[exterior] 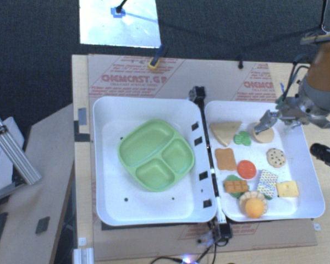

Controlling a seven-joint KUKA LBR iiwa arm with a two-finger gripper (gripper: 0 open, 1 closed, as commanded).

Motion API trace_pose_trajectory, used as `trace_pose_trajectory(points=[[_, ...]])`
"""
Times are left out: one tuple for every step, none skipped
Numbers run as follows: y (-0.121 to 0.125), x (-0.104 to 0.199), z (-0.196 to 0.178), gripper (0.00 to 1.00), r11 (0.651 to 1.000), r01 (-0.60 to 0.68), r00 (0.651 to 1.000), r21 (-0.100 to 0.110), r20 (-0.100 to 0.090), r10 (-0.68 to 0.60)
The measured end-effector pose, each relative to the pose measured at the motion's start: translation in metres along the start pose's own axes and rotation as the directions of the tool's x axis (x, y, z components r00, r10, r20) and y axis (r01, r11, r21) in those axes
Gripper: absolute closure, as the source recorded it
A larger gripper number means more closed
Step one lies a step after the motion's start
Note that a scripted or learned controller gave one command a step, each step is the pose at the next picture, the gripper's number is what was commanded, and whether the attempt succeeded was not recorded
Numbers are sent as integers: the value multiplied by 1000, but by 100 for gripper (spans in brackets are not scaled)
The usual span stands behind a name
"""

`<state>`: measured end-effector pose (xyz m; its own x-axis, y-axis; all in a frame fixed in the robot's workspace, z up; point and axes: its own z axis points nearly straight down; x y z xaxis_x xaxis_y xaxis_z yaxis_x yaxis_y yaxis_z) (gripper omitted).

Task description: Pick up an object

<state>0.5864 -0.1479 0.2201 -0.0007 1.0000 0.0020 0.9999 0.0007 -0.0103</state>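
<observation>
board: "CHEMCAST GP" print | claw: above right bin

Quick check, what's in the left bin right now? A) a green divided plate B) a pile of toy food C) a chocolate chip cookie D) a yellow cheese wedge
A: the green divided plate lies alone in the left bin, while the toy food sits in the right bin, where the gripper hangs.
</observation>
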Motion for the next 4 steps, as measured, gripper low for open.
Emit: trace_pose_trajectory(points=[[2, 0, -7, 0, 1000, 2, 1000, -11, 2, -2], [2, -1, 35, 0, 1000, 1, 1000, -9, 2, -1], [5, 7, 82, 0, 1000, 3, 1000, -8, 1, -3], [6, 8, 134, 0, 1000, 1, 1000, -7, 1, -1]])
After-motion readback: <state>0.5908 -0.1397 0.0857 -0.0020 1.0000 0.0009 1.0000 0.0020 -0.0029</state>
